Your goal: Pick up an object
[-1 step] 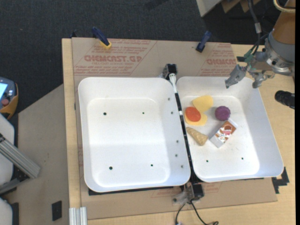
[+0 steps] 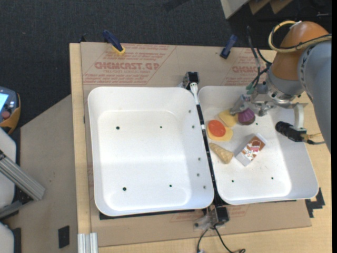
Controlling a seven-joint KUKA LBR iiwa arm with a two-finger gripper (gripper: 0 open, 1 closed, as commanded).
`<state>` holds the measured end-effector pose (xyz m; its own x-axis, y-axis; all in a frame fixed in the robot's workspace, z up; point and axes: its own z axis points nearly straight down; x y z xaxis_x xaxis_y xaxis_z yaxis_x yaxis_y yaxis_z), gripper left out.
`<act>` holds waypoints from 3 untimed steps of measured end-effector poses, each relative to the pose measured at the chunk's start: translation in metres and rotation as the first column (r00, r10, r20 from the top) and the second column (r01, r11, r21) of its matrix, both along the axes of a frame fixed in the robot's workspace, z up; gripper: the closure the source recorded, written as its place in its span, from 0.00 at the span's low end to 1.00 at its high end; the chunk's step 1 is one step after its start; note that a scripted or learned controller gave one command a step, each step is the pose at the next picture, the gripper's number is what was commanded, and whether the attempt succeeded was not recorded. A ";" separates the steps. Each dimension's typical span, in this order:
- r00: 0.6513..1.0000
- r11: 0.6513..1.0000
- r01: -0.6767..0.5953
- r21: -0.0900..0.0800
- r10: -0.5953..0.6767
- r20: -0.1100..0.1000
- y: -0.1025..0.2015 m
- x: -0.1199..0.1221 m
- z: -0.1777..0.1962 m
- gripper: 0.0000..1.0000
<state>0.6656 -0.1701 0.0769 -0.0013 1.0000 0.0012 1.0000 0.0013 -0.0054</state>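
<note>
- Hovering low over the far end of the right bin [image 2: 274, 190]: gripper [image 2: 251, 105], on the grey arm [image 2: 316, 73] that reaches in from the right. Whether its grasp is wide or narrow, I cannot tell from this slant.
- Purple round thing [image 2: 246, 117]: in the right bin, at the gripper's near edge, close against it. Whether they touch, I cannot tell.
- Pale yellow piece [image 2: 227, 118]: just left of the purple round thing, touching or nearly touching it.
- Red-orange disc [image 2: 216, 127]: lying on a yellow slice [image 2: 223, 137], near the bin's left wall.
- Tan wedge [image 2: 222, 153]: nearer the camera than the disc, just beside the left wall.
- White packet [image 2: 250, 149] with red print: just right of the wedge, tilted, towards the bin's middle.
- Left bin [image 2: 142, 157]: white, set edge to edge with the right bin.
- Cardboard sheet [image 2: 137, 62] with red lettering: flat under both bins on the counter.
- Blue clamps [image 2: 114, 41]: two on the sheet's far edge, one above each bin.
</note>
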 end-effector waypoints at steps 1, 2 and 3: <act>1.000 1.000 -0.001 -0.004 0.001 0.010 0.000 0.002 0.020 1.00; 1.000 1.000 -0.004 -0.001 0.004 0.004 0.078 -0.030 0.009 1.00; 1.000 1.000 0.005 -0.005 -0.005 0.011 0.010 0.002 0.009 1.00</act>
<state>0.6678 -0.1600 0.0856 0.0036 1.0000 -0.0041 1.0000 -0.0036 0.0059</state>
